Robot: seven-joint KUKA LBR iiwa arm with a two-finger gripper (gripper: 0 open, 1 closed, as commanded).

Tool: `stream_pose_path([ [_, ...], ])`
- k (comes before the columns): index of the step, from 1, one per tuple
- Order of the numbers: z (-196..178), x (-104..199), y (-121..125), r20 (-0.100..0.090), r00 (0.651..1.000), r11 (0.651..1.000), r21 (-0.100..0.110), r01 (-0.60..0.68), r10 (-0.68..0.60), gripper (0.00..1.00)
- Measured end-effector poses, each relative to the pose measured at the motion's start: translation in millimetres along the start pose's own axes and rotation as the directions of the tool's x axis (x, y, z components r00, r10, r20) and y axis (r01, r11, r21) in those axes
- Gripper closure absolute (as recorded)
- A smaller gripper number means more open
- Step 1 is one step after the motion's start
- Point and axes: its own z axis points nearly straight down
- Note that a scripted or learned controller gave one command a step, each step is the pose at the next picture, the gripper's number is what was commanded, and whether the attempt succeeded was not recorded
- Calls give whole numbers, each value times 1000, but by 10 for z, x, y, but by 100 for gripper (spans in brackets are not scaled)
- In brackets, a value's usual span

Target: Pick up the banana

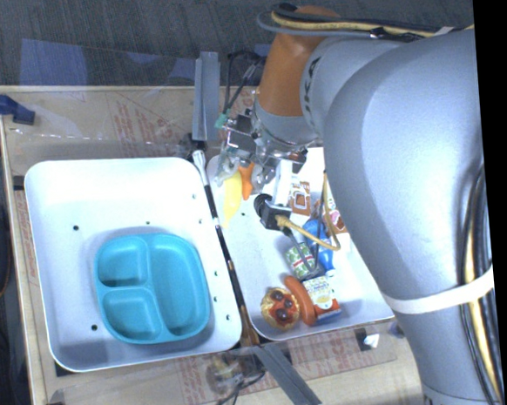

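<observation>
The yellow banana [232,196] lies at the far left of the right bin [257,267], close against the wall shared with the left bin. A small orange piece [246,180] sits right beside it. My gripper [238,162] hangs at the banana's upper end, reaching down from the orange-banded wrist [282,68]. Whether it touches the banana is hidden by the gripper body.
The right bin also holds a green can [300,259], a pizza toy [279,307], a red sausage [299,298], a small bottle [323,293], a blue item [317,230] and a printed box [301,193]. A blue divided plate [153,286] lies in the left bin [62,212].
</observation>
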Motion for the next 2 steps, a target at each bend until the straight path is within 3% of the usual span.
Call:
stream_pose_path([
  [1, 581, -724, 39, 0, 991, 991, 3, 133, -133, 100],
  [2, 1002, -534, -45, 3, 973, 973, 2, -231, 231, 100],
])
